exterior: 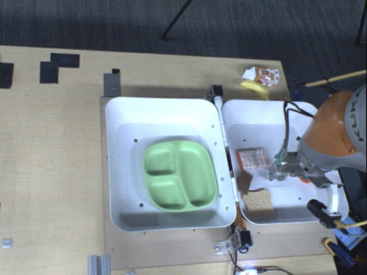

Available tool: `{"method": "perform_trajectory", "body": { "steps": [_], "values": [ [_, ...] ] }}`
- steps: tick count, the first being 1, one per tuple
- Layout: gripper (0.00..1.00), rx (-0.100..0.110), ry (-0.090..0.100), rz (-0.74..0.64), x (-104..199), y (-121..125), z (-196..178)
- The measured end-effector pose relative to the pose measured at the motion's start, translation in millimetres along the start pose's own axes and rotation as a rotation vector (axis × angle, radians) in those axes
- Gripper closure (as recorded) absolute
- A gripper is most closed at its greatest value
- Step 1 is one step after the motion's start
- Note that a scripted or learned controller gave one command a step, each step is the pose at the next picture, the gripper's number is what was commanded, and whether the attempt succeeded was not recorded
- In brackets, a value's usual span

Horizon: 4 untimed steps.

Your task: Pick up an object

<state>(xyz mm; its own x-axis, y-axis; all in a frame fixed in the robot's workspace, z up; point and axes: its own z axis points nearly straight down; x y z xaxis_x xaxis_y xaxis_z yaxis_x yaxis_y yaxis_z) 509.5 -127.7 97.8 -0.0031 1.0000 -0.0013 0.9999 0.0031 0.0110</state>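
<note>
Arm enters from right, orange band above wrist, hand (279,171) low inside right bin (258,116). Finger state: cannot tell. Nearest the hand, just left: red-patterned packet (251,158). Below-left of hand: tan sponge-like block (259,200) beside a dark brown piece (244,181), both near the bin's left wall. Farther left, left bin (123,153) holds green divided tray (180,175). Bare bin floor above the hand.

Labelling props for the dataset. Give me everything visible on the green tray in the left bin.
The green tray is pale green, matte and plastic-looking, a rounded square with three recessed compartments: two smaller ones on its left side, one long one on its right. It lies flat and upright on the floor of the left bin, turned slightly askew to the walls and near the middle. Nothing sits in its compartments, and nothing but the bin touches it.
</note>
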Motion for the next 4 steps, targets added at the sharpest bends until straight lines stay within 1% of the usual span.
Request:
{"method": "perform_trajectory", "body": {
  "steps": [1, 2, 3, 4],
  "values": [
    [1.0, 0.007, -0.001, -0.001, -79, 74, -33],
    [0.0, 0.008, 0.0, -0.002, -78, 74, -32],
    [0.0, 0.006, 0.0, 0.001, -45, 32, 12],
    [1.0, 0.001, -0.001, 0.0, -45, 34, 1]
  ]
}}
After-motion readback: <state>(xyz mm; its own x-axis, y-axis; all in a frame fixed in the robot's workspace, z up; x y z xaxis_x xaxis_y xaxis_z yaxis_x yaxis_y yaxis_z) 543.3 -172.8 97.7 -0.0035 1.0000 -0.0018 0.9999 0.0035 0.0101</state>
